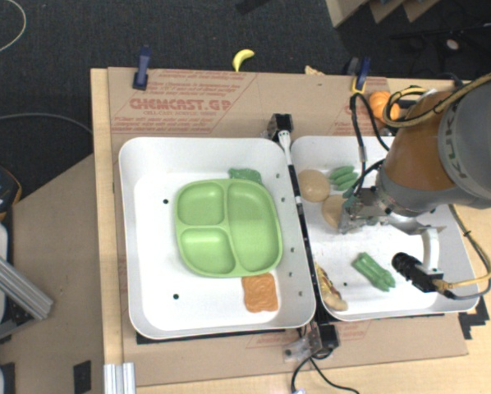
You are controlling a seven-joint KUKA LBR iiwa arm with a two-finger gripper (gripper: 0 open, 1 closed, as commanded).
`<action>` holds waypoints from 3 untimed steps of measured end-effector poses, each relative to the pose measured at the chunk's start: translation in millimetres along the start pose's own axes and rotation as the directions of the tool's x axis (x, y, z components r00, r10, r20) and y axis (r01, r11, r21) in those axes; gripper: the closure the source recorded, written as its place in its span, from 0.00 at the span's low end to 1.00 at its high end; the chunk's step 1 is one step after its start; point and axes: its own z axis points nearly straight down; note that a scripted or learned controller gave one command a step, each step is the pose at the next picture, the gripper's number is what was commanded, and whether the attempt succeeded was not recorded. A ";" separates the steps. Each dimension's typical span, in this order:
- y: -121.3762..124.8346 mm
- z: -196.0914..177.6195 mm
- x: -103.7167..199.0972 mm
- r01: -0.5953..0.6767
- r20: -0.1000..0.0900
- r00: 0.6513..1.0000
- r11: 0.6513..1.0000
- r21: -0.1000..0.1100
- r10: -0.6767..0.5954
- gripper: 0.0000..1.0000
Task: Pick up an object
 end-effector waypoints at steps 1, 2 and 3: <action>-45.9 -94.9 63.2 0.007 -0.004 1.000 1.000 -0.002 -0.007 1.00; -69.2 -100.8 122.1 0.008 -0.005 1.000 1.000 0.007 -0.008 1.00; -65.7 -257.8 154.1 0.008 -0.006 1.000 1.000 -0.014 -0.008 1.00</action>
